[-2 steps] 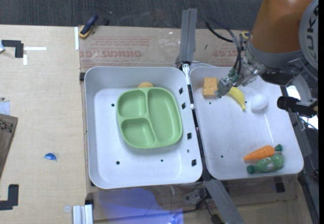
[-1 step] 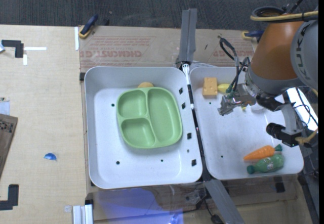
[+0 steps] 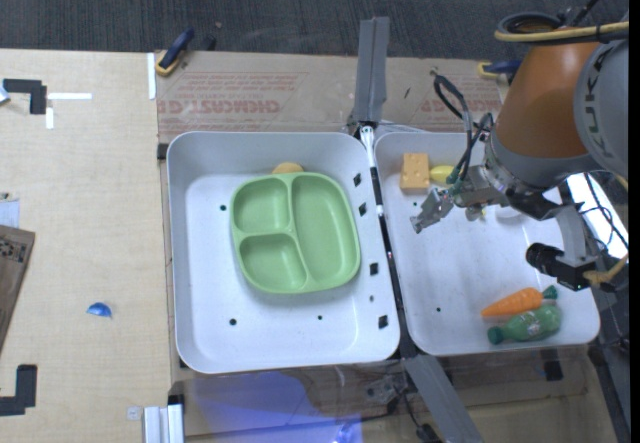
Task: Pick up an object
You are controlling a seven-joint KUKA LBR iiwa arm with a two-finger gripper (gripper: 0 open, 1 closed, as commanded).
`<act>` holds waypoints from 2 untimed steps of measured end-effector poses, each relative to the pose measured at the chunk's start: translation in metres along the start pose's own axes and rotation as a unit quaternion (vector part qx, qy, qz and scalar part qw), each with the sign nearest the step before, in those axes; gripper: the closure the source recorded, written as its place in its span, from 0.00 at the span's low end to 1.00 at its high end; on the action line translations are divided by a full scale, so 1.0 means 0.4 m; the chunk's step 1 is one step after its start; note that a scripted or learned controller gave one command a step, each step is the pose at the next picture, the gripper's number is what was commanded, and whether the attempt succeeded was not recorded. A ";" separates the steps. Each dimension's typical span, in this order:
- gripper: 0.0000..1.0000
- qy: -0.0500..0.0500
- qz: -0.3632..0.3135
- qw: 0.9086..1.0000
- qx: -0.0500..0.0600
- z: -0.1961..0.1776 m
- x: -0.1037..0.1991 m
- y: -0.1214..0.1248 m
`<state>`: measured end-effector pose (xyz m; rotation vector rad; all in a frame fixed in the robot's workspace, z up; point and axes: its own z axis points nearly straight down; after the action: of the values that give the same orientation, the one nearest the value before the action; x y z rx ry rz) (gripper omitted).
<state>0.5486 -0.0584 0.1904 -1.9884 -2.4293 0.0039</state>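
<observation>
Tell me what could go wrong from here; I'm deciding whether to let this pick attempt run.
The gripper hangs over bare floor of the right bin, so closing here would likely catch nothing. The yellow block sits against the far wall, leaving little approach room. The carrot and green toy touch, so one may drag the other.

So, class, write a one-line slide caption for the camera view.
Gripper hovers in right white bin near yellow block; green divided plate lies in left.
</observation>
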 end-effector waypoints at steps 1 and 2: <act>0.00 -0.001 0.094 0.996 -0.001 -0.075 -0.073 0.119; 0.00 -0.001 0.051 0.999 -0.001 0.170 -0.221 0.143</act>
<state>0.6221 -0.1339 0.1222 -2.1113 -2.3260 0.0036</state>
